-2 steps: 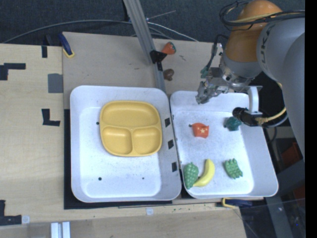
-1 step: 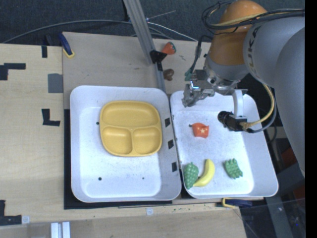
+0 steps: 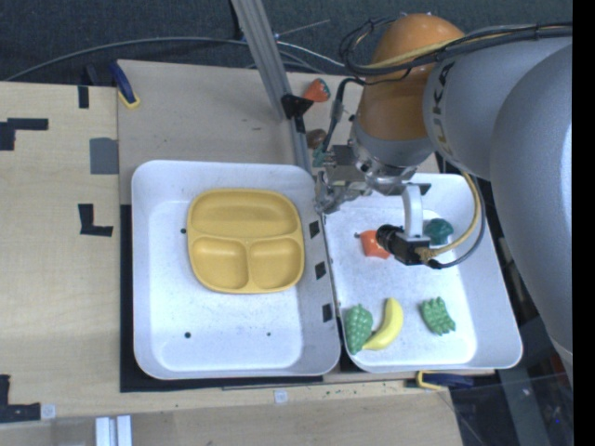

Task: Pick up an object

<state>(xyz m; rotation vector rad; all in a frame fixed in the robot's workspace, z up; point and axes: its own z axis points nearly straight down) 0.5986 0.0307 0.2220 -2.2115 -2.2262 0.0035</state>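
Your arm [image 3: 502,91] sets the claw [image 3: 327,193] above the wall where the left bin [image 3: 149,277] meets the right bin [image 3: 488,337]; you cannot tell whether it is clenched or released. The yellow plate [image 3: 246,240] lies just to its view-left. Well below it the banana [image 3: 389,325] touches a green piece [image 3: 358,324]. The orange piece [image 3: 374,243] lies near, lower right, apart from the claw.

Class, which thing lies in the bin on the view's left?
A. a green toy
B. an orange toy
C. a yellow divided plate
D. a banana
C: the yellow divided plate lies in the left bin; the banana lies in the right bin.
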